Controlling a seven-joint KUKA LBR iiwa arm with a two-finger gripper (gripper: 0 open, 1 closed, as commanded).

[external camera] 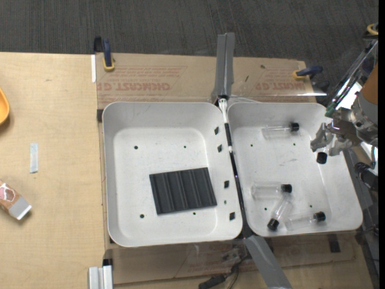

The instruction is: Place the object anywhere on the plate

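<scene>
The plate (pixel 182 190) is a dark ribbed rectangle lying flat in the left bin (pixel 120 125), slightly right of its centre. Several clear vials with black caps lie in the right bin (pixel 240 161): one near the back (pixel 280 130), one in the middle (pixel 271 190), and two at the front (pixel 278 214) (pixel 304 220). My gripper (pixel 323 140) hangs over the right bin's right side, far from the plate. A black cap (pixel 322 158) shows just beneath it; whether that vial is held is unclear.
A grey divider post (pixel 225 65) rises between the bins at the back. Blue and yellow clamps (pixel 106 54) (pixel 307 73) hold the cardboard behind them. On the wooden bench to the left lie a small strip (pixel 33 158) and a wrapped item (pixel 13 201).
</scene>
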